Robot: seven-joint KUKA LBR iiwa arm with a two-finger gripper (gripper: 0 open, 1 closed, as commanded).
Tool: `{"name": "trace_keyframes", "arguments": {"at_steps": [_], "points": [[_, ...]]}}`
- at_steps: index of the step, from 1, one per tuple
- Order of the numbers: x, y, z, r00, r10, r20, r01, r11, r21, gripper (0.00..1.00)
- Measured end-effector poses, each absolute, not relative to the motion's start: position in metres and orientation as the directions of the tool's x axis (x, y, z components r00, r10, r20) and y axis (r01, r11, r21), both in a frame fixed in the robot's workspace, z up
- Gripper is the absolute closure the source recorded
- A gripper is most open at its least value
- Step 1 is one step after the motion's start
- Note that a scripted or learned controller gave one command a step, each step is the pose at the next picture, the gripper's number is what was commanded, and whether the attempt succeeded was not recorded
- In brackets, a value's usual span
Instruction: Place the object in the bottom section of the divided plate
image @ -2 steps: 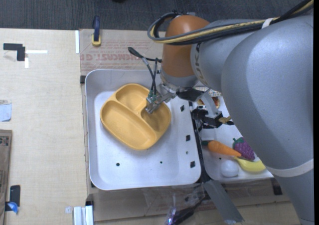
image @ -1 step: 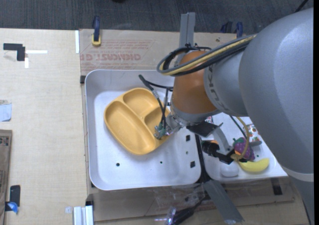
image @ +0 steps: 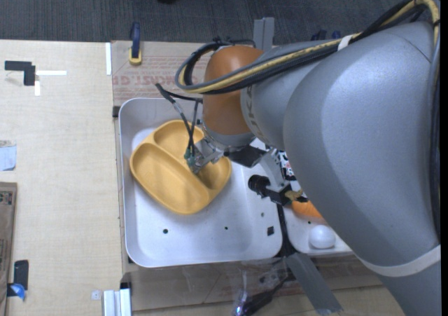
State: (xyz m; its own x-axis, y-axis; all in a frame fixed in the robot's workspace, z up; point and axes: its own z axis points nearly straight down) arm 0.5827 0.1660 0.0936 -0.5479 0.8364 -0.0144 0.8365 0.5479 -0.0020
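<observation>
**Over the plate**

Fingers [image: 199,158] hang above the plate [image: 168,181] at frame centre; we cannot tell their state, nor see the object. We should lower slowly over the lower section, clear of the divider.

The arm [image: 364,132] is bulky, smooth grey. An orange band [image: 224,94] rings it above the wrist. Black and yellow cables [image: 280,66] run along it.

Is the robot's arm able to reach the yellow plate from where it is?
Probably yes: the gripper already hangs right over the yellow divided plate in the left bin, with nothing between them.
</observation>
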Motion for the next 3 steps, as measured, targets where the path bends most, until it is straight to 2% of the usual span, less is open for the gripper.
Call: {"name": "trace_keyframes", "arguments": {"at_steps": [1, 2, 3], "points": [[0.611, 0.122, 0.093, -0.894, 0.449, -0.003, 0.449, 0.894, 0.001, 1.0], [0.612, 0.12, 0.103, -0.892, 0.453, -0.007, 0.453, 0.892, 0.004, 1.0], [0.636, 0.165, 0.101, -0.996, 0.084, -0.004, 0.084, 0.996, -0.015, 1.0]]}}
